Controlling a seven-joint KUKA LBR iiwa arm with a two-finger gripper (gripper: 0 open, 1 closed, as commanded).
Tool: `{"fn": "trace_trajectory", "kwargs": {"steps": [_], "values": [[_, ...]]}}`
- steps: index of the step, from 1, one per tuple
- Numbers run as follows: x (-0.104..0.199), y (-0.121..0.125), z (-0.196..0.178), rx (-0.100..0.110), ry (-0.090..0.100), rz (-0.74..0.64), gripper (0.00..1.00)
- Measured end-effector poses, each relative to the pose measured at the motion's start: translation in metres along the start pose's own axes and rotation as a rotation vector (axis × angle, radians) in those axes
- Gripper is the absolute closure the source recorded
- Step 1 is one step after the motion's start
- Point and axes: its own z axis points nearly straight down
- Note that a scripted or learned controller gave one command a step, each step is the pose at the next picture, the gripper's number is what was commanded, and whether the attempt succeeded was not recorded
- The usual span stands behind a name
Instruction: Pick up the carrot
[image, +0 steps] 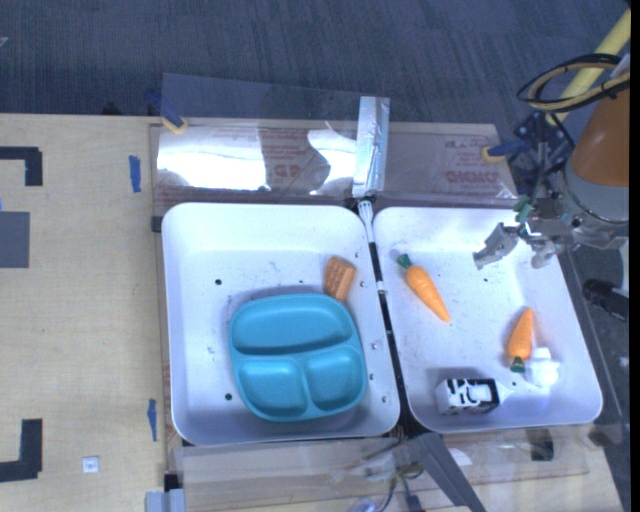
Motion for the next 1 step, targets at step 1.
{"fn": "trace_trajectory", "kwargs": {"steps": [1], "values": [[0.0391, -0.0008, 0.1042, 0.004, 0.002, -0.236, 0.0]]}}
